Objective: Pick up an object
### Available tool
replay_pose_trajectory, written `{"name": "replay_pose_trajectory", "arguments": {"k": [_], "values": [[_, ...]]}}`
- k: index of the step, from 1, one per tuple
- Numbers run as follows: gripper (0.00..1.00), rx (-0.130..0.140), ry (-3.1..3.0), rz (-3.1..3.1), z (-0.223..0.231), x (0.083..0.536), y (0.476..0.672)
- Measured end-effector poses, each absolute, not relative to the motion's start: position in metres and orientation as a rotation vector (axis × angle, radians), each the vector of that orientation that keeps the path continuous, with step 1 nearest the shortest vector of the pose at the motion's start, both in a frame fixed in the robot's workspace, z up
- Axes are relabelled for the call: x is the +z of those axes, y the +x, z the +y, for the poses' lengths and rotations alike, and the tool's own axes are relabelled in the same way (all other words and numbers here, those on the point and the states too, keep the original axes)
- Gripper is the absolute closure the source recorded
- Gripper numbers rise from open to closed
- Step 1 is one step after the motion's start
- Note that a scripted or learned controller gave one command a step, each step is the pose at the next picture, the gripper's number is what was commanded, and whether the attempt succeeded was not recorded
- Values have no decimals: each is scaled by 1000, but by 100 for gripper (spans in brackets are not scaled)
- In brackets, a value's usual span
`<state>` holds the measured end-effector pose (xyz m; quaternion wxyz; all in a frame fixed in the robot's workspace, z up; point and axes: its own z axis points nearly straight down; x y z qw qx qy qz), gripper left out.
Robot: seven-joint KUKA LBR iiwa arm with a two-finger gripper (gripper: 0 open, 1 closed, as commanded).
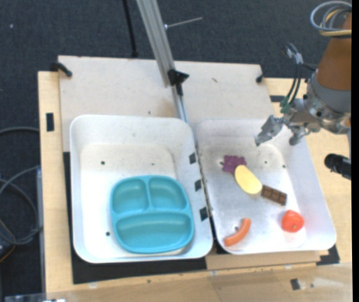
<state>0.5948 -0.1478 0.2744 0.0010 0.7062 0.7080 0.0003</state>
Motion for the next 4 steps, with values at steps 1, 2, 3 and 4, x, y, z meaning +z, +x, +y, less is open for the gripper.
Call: {"name": "replay_pose_trajectory", "arguments": {"k": [1,2,3,4], "values": [[0,1,2218,2222,-148,274,595],[0,-5,2222,2223,-139,225,593],[0,-5,2221,2225,-135,172,601],[0,-7,2224,2222,-143,111,597]]}}
